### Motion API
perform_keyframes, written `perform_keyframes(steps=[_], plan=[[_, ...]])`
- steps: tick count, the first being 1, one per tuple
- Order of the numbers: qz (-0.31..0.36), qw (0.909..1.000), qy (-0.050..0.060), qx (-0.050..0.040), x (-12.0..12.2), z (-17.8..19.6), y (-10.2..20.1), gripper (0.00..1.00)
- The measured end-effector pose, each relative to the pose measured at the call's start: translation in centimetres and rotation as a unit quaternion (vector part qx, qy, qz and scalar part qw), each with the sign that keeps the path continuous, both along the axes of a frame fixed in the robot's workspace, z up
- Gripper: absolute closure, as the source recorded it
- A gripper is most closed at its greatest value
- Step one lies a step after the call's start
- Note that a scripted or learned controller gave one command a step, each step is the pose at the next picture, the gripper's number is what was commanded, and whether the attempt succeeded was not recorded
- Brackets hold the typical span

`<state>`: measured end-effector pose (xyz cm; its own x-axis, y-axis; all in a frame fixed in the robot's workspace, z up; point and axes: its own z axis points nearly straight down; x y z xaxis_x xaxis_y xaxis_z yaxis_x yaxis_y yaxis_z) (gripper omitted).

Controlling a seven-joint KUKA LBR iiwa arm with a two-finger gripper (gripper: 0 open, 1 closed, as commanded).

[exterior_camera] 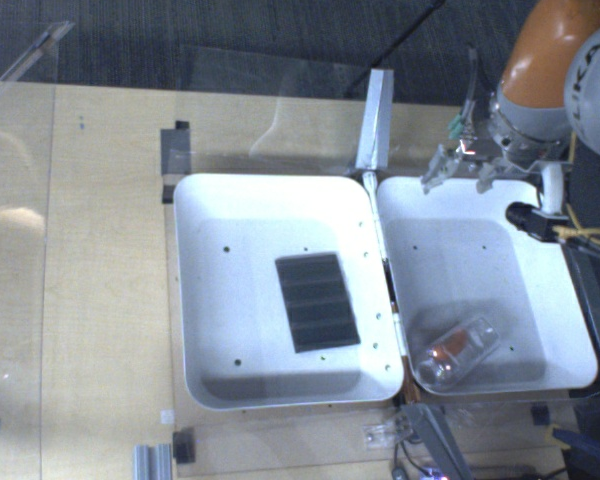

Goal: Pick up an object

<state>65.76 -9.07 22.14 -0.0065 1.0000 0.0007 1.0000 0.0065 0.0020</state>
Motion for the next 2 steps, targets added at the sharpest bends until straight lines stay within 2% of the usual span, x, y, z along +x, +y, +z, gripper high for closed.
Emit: perform_keyframes(steps=[1, 2], plan=[[0.003, 1.0000, -0.003, 0.0001, 0.15, 1.19, 0.17, 1.00], [0.003, 1.0000, -0.003, 0.0000, 0.15, 1.19, 0.17, 0.00]])
